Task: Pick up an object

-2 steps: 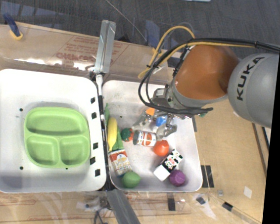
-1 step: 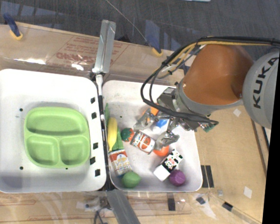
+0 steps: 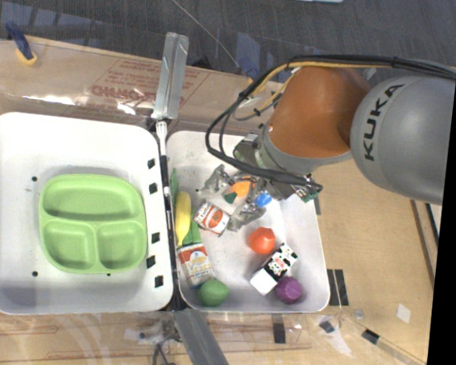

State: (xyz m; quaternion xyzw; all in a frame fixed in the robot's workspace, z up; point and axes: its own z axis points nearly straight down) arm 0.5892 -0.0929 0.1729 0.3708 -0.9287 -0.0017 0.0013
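My gripper hangs low in the back half of the right bin, under the orange wrist band. Its two metal fingers stand apart, so it is open. A small orange piece and a blue piece lie right at the fingers; neither is clamped. A red-and-white carton lies just in front of the gripper. Nearby are a yellow banana, a red-orange ball, a black-and-white box, a purple ball, a green lime and a second carton.
The left bin holds a green divided tray. A divider wall separates the two bins. The arm's grey body and black cables overhang the right bin's back corner.
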